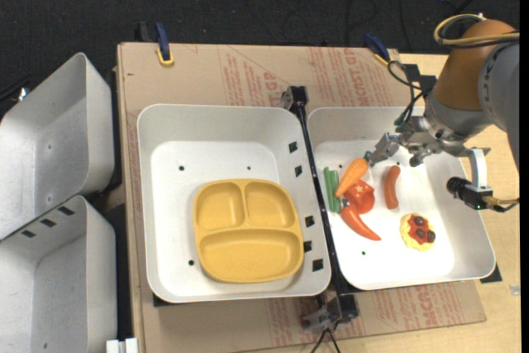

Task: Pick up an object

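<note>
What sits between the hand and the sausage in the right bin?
Nothing visible. The hand hovers over the back of the right bin, and the sausage lies just in front of it on bare bin floor. The carrot and red pepper lie off to the side, toward the divider.

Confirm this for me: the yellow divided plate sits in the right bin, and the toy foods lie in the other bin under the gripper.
Not quite. The camera view shows the yellow divided plate in the left bin, not the right one. The toy foods, such as the carrot and sausage, lie in the right bin, near the gripper.
</note>
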`<control>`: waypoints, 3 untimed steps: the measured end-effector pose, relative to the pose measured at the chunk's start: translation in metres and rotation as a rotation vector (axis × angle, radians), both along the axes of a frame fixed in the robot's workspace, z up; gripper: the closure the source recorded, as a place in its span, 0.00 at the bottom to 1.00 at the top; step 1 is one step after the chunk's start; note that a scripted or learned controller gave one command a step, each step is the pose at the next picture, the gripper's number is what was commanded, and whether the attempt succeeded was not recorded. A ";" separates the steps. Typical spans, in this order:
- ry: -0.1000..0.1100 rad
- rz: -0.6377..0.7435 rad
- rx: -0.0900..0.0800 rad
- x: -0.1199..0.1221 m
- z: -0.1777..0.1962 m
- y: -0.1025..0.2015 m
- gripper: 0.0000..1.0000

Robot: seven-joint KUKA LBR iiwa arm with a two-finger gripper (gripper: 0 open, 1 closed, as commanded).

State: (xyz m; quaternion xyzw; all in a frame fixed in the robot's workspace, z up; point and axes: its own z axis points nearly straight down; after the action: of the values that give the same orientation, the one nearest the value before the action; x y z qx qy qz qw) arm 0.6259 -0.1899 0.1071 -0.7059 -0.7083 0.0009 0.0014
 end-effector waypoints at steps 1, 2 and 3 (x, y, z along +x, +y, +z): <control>-0.003 0.000 -0.001 0.000 -0.015 0.001 0.00; -0.006 0.001 -0.002 0.001 -0.004 0.001 1.00; -0.010 -0.001 -0.003 0.004 0.060 0.003 1.00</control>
State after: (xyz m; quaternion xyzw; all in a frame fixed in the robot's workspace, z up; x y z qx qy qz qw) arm 0.6297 -0.1868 0.1673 -0.7061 -0.7081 -0.0016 -0.0032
